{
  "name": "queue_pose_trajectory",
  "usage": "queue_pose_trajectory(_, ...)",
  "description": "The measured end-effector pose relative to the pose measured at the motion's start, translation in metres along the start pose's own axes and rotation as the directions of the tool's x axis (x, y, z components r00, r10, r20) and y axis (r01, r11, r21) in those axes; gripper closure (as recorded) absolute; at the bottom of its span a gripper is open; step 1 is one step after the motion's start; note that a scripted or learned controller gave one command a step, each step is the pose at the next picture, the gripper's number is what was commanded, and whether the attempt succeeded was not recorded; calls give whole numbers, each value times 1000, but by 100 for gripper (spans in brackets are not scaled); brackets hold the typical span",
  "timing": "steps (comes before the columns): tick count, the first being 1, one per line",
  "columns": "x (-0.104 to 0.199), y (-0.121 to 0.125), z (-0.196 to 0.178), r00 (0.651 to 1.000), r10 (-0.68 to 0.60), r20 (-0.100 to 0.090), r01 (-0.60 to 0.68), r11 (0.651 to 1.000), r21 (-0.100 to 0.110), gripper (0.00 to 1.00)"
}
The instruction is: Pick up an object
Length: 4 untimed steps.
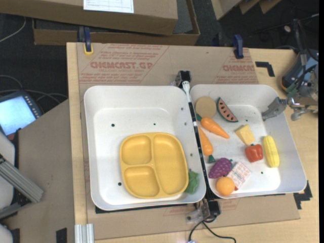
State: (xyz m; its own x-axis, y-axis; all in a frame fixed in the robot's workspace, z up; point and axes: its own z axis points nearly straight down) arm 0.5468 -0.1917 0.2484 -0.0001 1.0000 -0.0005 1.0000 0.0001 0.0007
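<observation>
The jaws (275, 108) hang at the right bin's (288, 186) upper right rim; their state is indeterminate. The corn cob (272, 151) lies directly below, long axis roughly vertical in frame.

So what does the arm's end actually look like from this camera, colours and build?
At the frame's right edge, the gripper shows as pale grey metal, with a flat, angular finger piece over the right white bin. Behind it sits a cluster of silver and dark grey hardware with a rounded bluish-grey housing. Detail is too blurred for markings or cables.
</observation>
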Motion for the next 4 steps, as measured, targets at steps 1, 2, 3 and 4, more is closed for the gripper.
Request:
queue_pose_trajectory(1, 26, -17, 83, 1000, 0, -5, 0, 1000, 10, 0)
queue_pose_trajectory(2, 40, -43, 168, 1000, 1, -2, -1, 1000, 5, 0)
queue_pose_trajectory(3, 38, -40, 152, 1000, 2, 2, -2, 1000, -5, 100)
queue_pose_trajectory(4, 115, -23, 58, 1000, -9, -2, 9, 1000, -9, 100)
